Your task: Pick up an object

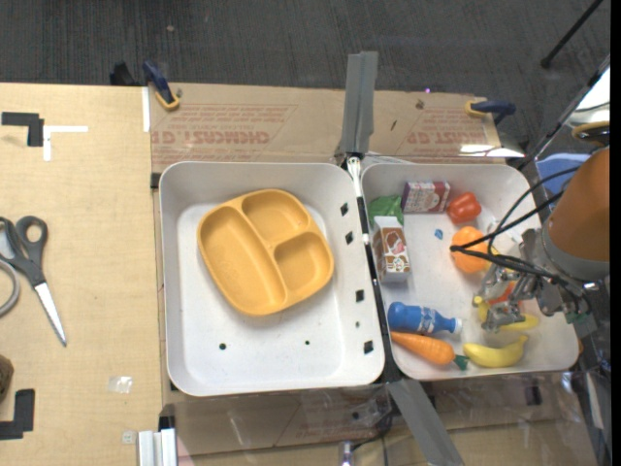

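On the far left of the bench, a pair of scissors is lying well apart from both bins, with bare wood around it.

The left bin is holding one item: an orange divided plate, sitting tilted in the upper middle. Bare white floor is showing below the plate and along the bin's right wall, leaving open room there.

The right bin is holding everything else, and its contents are crowding it. Along its left wall, a green item is lying above a small red-and-white carton. At the top, a second small carton is lying beside a red pepper. Lower down, a blue bottle is lying on its side just above a carrot, and a banana is resting by the near rim. An orange fruit is sitting toward the right, partly behind cables.

The arm is reaching in over the right rim, and the gripper is hanging low between the orange fruit and the banana. How far the gripper is open, and whether anything is in it, cannot be determined.
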Controlling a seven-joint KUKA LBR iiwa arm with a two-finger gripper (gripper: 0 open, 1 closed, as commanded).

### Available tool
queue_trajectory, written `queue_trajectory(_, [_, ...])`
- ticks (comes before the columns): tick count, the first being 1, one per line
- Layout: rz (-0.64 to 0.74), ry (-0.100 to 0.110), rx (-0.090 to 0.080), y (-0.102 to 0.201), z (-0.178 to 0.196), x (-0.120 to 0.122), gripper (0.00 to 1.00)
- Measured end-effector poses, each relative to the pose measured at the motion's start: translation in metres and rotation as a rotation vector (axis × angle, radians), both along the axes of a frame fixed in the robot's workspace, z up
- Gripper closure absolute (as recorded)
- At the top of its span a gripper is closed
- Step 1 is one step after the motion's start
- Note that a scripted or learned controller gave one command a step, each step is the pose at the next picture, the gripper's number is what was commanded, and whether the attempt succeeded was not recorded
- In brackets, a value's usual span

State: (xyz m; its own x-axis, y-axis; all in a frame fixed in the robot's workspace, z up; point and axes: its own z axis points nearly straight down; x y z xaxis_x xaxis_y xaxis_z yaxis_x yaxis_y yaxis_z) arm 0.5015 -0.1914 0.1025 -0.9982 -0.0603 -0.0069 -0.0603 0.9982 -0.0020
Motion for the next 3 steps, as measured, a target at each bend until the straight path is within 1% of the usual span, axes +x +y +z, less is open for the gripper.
queue_trajectory(1, [-0.140, 0.004, 0.002, 0.023, -0.010, 0.013, 1.00])
queue_trajectory(2, [-0.410, 0.001, 0.003, 0.023, -0.009, 0.083, 1.00])
queue_trajectory(3, [-0.516, 0.003, 0.003, 0.088, 0.155, 0.034, 1.00])
